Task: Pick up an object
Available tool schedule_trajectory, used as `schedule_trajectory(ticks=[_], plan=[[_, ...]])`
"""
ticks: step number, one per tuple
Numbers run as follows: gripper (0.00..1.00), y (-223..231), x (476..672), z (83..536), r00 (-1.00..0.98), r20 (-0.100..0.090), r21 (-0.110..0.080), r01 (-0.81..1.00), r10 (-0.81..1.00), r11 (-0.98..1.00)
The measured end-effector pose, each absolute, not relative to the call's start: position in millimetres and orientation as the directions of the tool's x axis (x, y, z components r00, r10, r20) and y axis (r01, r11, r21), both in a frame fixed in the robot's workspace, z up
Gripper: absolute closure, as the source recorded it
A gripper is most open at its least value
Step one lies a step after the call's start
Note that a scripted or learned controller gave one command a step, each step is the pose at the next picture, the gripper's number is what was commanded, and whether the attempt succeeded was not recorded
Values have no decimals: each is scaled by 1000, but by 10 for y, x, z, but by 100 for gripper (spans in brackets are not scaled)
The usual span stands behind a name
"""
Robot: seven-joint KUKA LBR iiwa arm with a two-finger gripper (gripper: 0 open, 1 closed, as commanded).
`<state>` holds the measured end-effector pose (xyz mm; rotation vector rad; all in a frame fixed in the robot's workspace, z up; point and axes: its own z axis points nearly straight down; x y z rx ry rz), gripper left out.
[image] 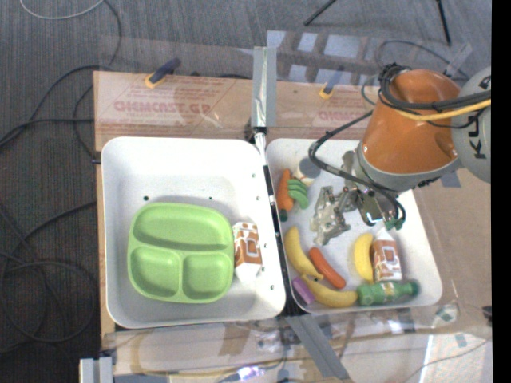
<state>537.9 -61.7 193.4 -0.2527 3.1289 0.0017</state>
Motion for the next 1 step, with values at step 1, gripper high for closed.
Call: schedule_trajectory(ticks=[1], plan=[[100,-329,5053,1938,-965,0,1,-263,-263,965]])
